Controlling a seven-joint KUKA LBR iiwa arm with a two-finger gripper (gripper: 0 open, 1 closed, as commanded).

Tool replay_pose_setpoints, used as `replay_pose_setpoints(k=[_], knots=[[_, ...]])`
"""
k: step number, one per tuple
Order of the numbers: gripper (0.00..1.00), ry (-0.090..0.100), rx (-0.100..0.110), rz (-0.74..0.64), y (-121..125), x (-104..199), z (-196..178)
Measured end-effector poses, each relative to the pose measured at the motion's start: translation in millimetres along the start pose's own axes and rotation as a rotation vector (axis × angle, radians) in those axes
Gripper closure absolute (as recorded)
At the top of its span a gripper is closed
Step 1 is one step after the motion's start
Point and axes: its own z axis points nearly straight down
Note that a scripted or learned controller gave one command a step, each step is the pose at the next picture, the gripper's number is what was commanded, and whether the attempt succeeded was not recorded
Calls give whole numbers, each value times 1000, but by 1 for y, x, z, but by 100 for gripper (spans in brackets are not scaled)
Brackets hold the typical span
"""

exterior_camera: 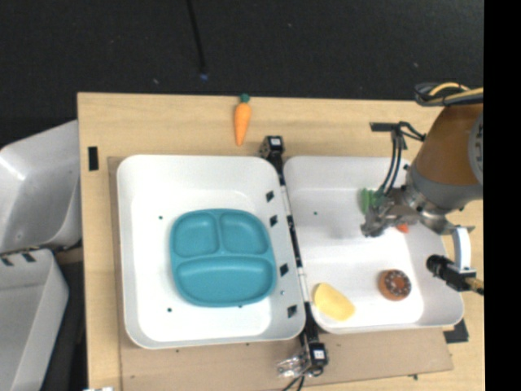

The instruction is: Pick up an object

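The right bin [342,177] holds a yellow, rounded object [333,301] at its front left and a small brown round object [396,284] at its front right. A green object [369,199] lies deeper in the bin, partly hidden by the arm. My gripper [376,221] hangs low over the bin's right half, right beside the green object. I cannot tell whether anything is between its fingers. The left bin [138,218] carries a blue divided plate [221,257] in its middle.
A toy carrot [242,120] lies on the wooden bench behind the bins, outside both. Black clips line the seam between the bins. The grey arm with its orange band [448,149] reaches over the right bin's right edge.
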Motion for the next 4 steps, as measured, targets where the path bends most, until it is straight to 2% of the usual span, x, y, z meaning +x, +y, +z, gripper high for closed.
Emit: replay_pose_setpoints(k=[2,3,4], knots=[[100,-1,-5,-7,6,-5,-129],[100,0,1,-7,7,-6,-126],[100,2,2,-11,16,48,-130]])
